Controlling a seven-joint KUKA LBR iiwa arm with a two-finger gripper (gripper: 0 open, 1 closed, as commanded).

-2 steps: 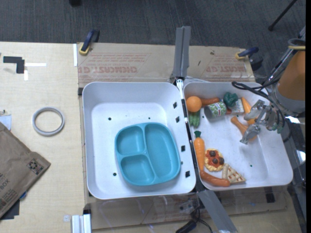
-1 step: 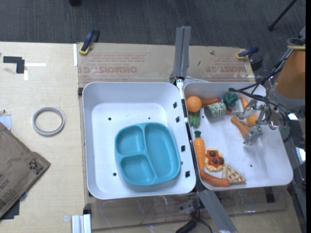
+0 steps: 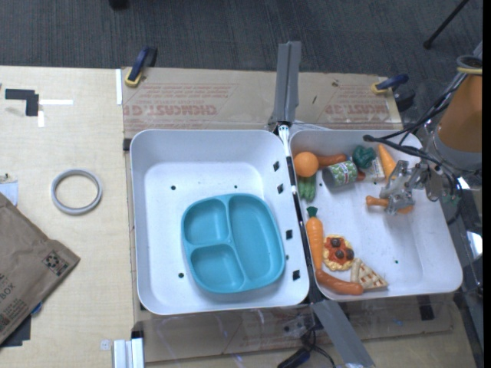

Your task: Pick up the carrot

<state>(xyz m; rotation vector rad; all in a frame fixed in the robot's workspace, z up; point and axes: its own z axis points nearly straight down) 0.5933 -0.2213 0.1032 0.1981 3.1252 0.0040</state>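
Light wood bench [image 3: 61, 129], dark carpet behind, cardboard sheet [image 3: 230, 102] under two white bins. Left bin [image 3: 153, 205]: glossy teal three-compartment plate [image 3: 232, 241]. Right bin [image 3: 430, 259]: plastic toy food. Carrot [image 3: 314, 236] lies lengthwise along left wall, below orange ball [image 3: 306, 164], beside pizza slice [image 3: 368, 276] and sausage [image 3: 337, 284]. Gripper [image 3: 399, 198] low in upper right, well apart from carrot; finger state cannot tell. Tape ring [image 3: 77, 191] on bench.

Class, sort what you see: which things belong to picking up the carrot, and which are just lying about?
Belong to the job:
carrot
gripper
right bin

Lying about:
blue divided plate
left bin
orange
sausage
tape ring
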